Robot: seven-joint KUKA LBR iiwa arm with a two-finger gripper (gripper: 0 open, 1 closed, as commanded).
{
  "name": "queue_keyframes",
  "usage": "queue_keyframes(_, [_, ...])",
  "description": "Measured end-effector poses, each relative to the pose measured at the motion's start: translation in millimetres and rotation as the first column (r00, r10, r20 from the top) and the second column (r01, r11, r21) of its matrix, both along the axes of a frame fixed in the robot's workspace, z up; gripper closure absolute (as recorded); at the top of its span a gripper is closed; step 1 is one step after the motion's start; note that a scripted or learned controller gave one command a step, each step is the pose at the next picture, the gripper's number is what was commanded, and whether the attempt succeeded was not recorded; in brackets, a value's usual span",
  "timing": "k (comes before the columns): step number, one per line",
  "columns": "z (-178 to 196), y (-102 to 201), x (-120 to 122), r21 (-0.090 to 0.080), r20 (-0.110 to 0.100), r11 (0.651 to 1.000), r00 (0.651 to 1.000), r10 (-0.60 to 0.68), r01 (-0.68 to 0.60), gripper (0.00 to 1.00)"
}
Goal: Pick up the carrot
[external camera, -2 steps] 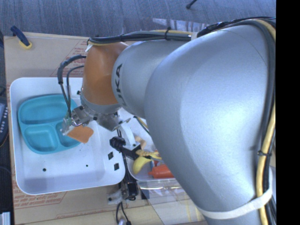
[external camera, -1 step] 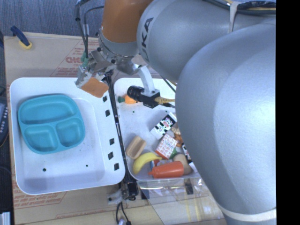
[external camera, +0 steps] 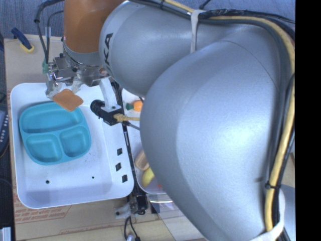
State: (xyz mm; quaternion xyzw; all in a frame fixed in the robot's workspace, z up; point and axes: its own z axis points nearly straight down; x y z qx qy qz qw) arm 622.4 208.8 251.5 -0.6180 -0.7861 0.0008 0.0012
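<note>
My gripper (external camera: pixel 63 90) hangs over the far edge of the left bin (external camera: pixel 65 190), just above the back rim of a blue divided plate (external camera: pixel 54 133). A flat tan-orange piece (external camera: pixel 68 100) sits between its fingertips and sticks out below them, over the plate's top right corner. A small orange thing with a green bit, the likely carrot (external camera: pixel 136 105), lies in the right bin close to the dividing wall. My arm hides most of it, and my gripper is well to its left.
The big grey arm covers nearly all of the right bin. A yellow item (external camera: pixel 147 176) and a tan item (external camera: pixel 141 160) peek out by that bin's left wall. A blue and yellow tool (external camera: pixel 22 40) lies outside the bins at the far left.
</note>
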Motion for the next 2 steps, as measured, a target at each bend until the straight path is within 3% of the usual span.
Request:
queue_keyframes(1, [-36.4,-27.0,-41.3,-0.005,-0.005,0.948,0.948,-0.319,0.319,1.00])
queue_keyframes(2, [-158.9,-60.0,-78.1,-0.001,0.004,1.000,1.000,-0.024,0.024,1.00])
